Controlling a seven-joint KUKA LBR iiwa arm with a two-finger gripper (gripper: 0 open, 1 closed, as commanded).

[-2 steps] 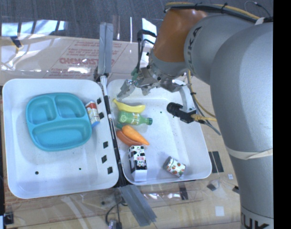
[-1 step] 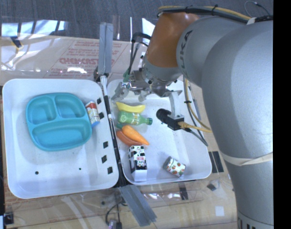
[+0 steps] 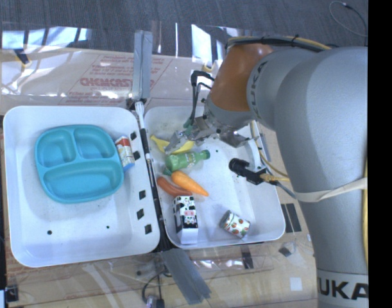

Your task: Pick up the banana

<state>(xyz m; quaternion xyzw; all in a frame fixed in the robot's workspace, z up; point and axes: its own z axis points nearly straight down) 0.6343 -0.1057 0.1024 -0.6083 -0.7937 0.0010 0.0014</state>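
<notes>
Bench: we are looking down on two white bins (image 3: 16, 191) lying side by side.
Near edge: we are seeing a cow-print milk carton (image 3: 185, 218) and a small patterned can (image 3: 235, 224) lying in the right bin.
Middle: a carrot (image 3: 185, 183) and a green bottle (image 3: 187, 160) are crowding together.
Left bin: a blue divided plate (image 3: 77, 161) is resting beside a small can (image 3: 124, 152).
Banana (image 3: 167, 144): lying at the right bin's far left, under the wrist.
Gripper (image 3: 185, 138): we are judging it poised on the banana for a grasp; whether it is open or closed we cannot tell.

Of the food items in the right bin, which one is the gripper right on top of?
The banana, the yellow piece at the top of the pile. The gripper sits at its right end; the green bottle and carrot lie farther below it.
</notes>
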